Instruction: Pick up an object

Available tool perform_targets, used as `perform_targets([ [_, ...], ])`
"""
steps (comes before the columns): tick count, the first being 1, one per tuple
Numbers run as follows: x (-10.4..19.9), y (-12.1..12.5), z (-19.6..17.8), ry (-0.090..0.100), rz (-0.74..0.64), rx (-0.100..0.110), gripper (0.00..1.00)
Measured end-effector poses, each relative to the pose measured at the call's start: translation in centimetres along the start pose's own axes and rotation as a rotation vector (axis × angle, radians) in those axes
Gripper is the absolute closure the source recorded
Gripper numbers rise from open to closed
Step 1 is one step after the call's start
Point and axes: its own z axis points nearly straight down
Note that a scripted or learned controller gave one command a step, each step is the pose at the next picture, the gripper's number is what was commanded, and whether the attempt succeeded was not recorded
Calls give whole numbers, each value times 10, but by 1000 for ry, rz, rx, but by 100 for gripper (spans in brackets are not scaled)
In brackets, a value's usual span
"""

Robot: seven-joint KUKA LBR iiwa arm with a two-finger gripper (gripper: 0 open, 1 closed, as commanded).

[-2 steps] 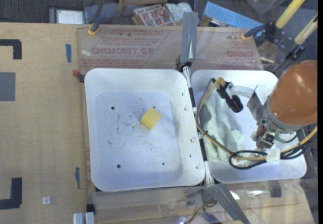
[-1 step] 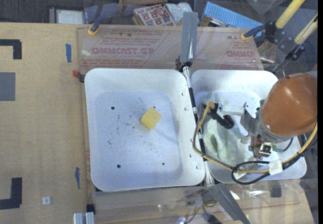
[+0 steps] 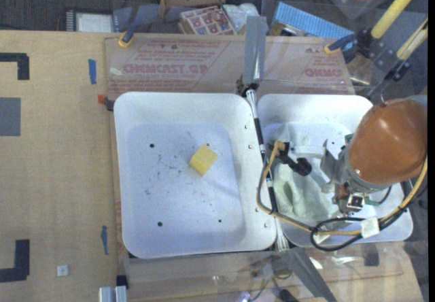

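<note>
Two white bins (image 3: 129,158), smooth plastic with slight sheen, left one scuffed with dark specks. Yellow block (image 3: 203,160), matt, spongy-looking. Pale green cloth (image 3: 299,195), soft and crumpled. Orange band (image 3: 389,141), glossy. Bench (image 3: 54,178), matt light wood. Cardboard sheet (image 3: 177,69), dull, printed.

Two white bins (image 3: 136,158) (image 3: 380,229), one yellow block (image 3: 203,160) in the left, one pale green cloth (image 3: 298,198) in the right.
</note>
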Motion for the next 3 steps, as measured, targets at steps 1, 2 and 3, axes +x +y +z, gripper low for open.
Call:
perform_targets([
  [1,0,0,0,0,-1,0,0],
  [2,-2,-9,0,0,10,0,0],
  [3,-1,-11,-11,3,12,4,100],
])
